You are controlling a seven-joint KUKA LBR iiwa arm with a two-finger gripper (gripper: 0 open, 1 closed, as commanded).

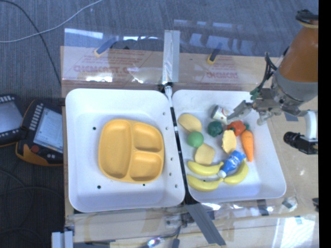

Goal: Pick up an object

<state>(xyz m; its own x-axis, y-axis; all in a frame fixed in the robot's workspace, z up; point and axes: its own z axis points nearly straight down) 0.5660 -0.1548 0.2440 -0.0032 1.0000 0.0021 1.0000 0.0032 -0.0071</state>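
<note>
Camera view from above the bench has the gripper (239,109) hanging over the far side of the right bin (269,182), with nothing visibly between its fingers; whether they stand apart or together I cannot tell from this slant. Every candidate for picking sits in that bin, packed close: a small white piece (220,111) just beside the gripper tip, a dark green ball (215,128), a red piece (237,127) touching an orange carrot (247,144), a blue-and-white bottle (232,162) lying across two bananas (206,175), plus a lighter green ball (195,138) and some yellow lumps. To my eye the crowding is the danger: a descent here could land on two things at once, or nudge a round ball so it rolls aside and the fingers close on air. The carrot's taper might also let it slip out. The left bin (83,190) holds a yellow divided tray (131,150), well clear of all this.
</note>
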